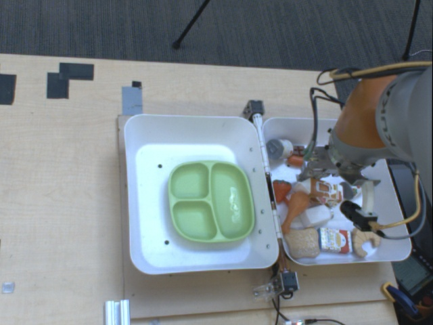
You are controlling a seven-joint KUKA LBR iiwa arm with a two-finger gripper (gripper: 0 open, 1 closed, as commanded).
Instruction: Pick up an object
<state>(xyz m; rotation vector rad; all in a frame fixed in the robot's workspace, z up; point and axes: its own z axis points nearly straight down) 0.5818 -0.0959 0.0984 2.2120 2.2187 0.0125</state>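
Observation:
My gripper [325, 176] hangs low over the middle of the right bin [398, 248], reaching in from the right. Directly under it lies a small orange-and-white carton [329, 192]; contact with it cannot be made out. Around it lie an orange carrot-like piece [295, 207], a white block [315, 216], a beige textured lump [304, 242], a red-labelled white packet [335, 239] and a tan toy [366, 244]. A small white-and-grey item [278, 147] and an orange-red piece [295, 159] sit at the bin's far left corner.
The left bin [142, 181] holds a pale green divided plate [210, 202]. A ridge [265, 175] separates the two bins. The grey arm with its orange band [362, 117] covers the right bin's far right part.

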